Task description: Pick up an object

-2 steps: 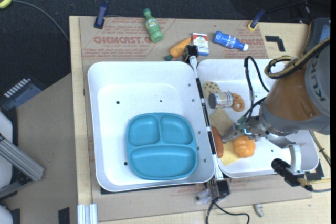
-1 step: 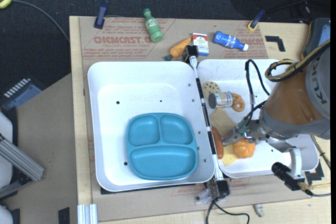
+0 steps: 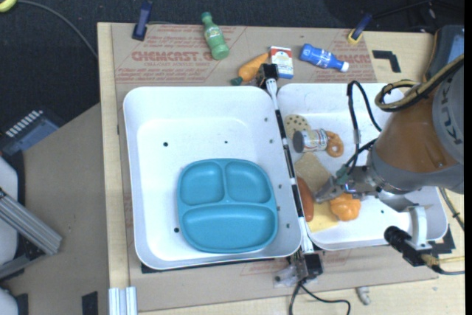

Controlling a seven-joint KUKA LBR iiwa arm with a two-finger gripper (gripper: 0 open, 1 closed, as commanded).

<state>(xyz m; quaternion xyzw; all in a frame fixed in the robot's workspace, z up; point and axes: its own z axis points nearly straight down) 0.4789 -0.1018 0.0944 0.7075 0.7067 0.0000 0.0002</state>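
Gripper (image 3: 333, 190) low in the right bin (image 3: 369, 236), grip state unclear; best to centre squarely over the orange toy (image 3: 345, 209) before lifting.

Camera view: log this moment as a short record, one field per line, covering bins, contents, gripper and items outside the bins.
left bin: holds a blue divided plate
right bin: holds a small jar, a hot dog and an orange toy
gripper: low in the right bin, beside the orange toy
grasp: cannot tell
behind the bins: green bottle, blue bottle, small carton
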